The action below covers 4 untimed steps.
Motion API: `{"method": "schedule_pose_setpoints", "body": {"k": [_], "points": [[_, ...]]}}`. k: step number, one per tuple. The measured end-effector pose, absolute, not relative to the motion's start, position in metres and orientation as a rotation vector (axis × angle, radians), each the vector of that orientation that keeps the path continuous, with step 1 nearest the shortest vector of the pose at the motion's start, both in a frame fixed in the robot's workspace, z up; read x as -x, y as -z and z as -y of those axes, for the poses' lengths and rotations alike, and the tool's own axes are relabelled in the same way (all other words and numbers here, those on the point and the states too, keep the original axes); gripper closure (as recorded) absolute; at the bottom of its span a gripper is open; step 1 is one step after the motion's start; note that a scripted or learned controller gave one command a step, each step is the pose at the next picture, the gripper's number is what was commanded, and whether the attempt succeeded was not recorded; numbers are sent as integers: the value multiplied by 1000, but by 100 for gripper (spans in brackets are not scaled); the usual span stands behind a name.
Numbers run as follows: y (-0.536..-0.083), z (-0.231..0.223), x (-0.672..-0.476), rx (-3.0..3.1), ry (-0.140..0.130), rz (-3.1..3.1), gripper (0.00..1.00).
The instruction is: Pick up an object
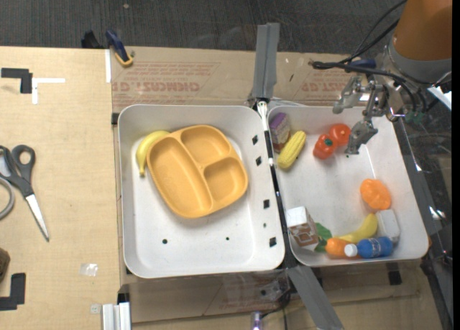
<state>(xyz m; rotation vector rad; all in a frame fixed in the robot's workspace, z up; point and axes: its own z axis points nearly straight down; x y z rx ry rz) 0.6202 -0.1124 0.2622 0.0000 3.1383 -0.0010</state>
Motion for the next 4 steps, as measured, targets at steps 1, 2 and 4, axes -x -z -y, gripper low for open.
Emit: {"method": "schedule_pose_setpoints", "body": {"k": [1,2,4], "points": [[-193,105,-659,-5,1,-3137,0],[-93,131,-615,-129,1,-3135,0],[-95,109,-655,-541,0,-3087,0]]}}
